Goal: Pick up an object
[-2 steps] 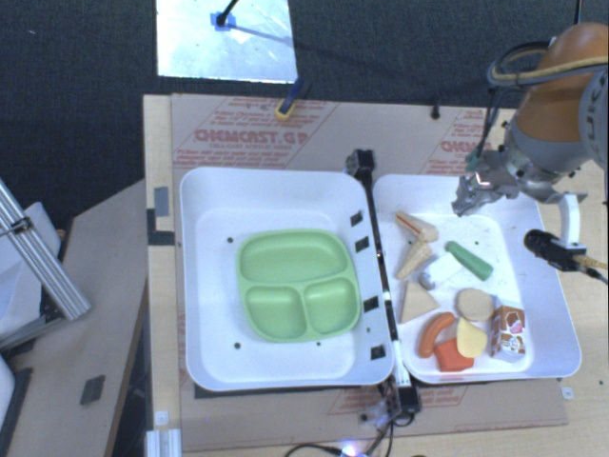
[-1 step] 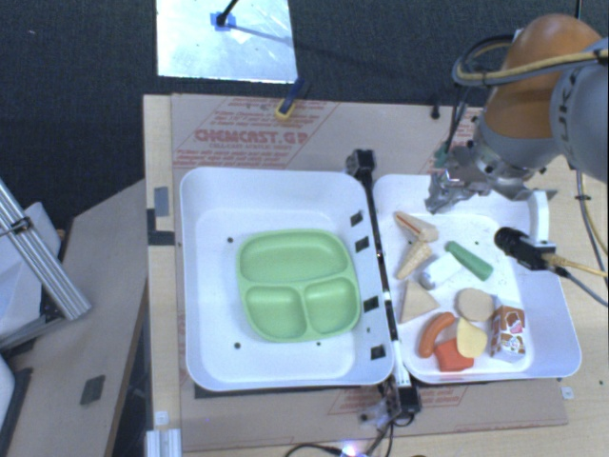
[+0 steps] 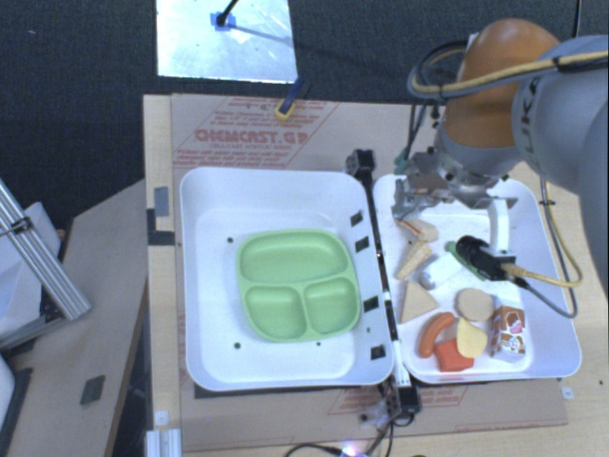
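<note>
— What am I looking at from here?

— I see the desk with two white bins. The left bin holds a green divided tray. The right bin holds the small things, and my arm reaches in over its far end.

— And the pincer?

— The pincer hangs low over the far left corner of the right bin. I cannot tell whether it is spread or pressed together, and I see nothing pinched in it.

— What lies nearest?

— A small tan piece sits just beside it on the near side. Next comes a pale wedge, its long axis running slantwise toward me. I judge the tan piece the likeliest target, a short drop toward the near side. The sausage and orange piece lie well apart, at the near end.
</note>
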Action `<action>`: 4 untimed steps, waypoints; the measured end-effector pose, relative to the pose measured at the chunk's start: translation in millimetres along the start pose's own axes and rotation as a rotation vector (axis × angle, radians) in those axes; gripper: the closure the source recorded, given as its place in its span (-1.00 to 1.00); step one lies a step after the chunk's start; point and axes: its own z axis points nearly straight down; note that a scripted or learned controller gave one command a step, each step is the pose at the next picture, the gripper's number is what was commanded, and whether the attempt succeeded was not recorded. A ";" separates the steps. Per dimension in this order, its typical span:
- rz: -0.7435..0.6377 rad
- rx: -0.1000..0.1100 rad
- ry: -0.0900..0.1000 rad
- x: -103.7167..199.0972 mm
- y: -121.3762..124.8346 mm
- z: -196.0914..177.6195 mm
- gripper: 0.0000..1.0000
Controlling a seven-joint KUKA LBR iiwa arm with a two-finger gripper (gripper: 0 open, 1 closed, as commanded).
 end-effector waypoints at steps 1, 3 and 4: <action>-0.001 0.000 0.001 57.1 -9.7 -1.8 1.00; 0.008 -0.002 -0.001 84.6 -3.7 -3.6 1.00; 0.008 -0.002 -0.002 83.2 7.8 5.8 1.00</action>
